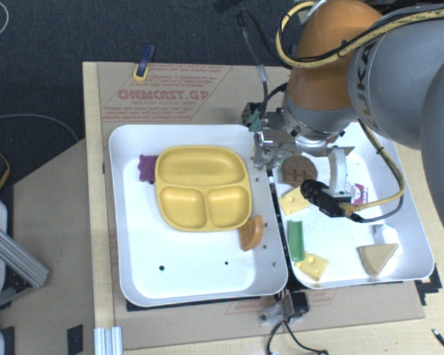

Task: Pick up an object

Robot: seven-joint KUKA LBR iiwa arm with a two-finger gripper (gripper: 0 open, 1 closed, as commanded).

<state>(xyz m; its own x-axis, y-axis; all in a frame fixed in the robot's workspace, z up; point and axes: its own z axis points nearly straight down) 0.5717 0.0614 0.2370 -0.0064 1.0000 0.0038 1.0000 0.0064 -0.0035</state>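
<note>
Tabletop with two white bins; hand point(300, 170) low over the brown cookie point(298, 171), grip state hidden, nothing lifted yet.

One fixed camera hangs above the counter point(207, 95) and looks down at a slant, near enough that the left bin point(133, 265) and right bin point(411, 254) span most of the frame, the arm point(399, 58) entering from the right.
</note>
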